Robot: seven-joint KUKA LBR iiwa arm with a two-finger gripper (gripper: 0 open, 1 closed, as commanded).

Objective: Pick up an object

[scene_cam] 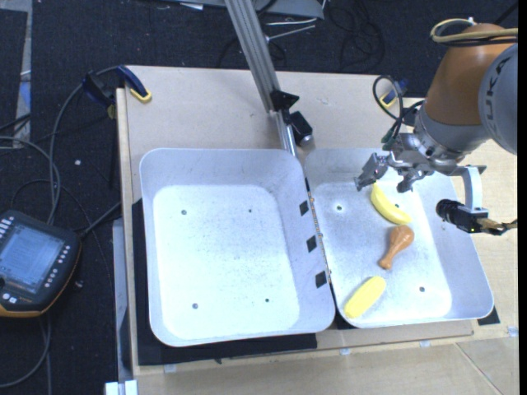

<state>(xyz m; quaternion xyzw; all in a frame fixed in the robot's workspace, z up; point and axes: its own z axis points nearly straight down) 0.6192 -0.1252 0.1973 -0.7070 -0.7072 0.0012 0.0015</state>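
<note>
In the right bin [461, 299] lie three objects: a yellow banana [389, 206] near the back, an orange-brown drumstick-shaped toy [396, 245] in the middle, and a yellow oblong piece [364, 296] near the front. My gripper [387, 176] hangs just above the banana's upper end, its two dark fingers spread apart on either side with nothing between them.
The left bin [165, 220] lies beside the right one, with black clips along the shared edge. A slanted metal rail [259, 56] rises behind the bins. A pendant [29, 257] lies off the bench at the left. The arm's orange band [461, 72] is at the upper right.
</note>
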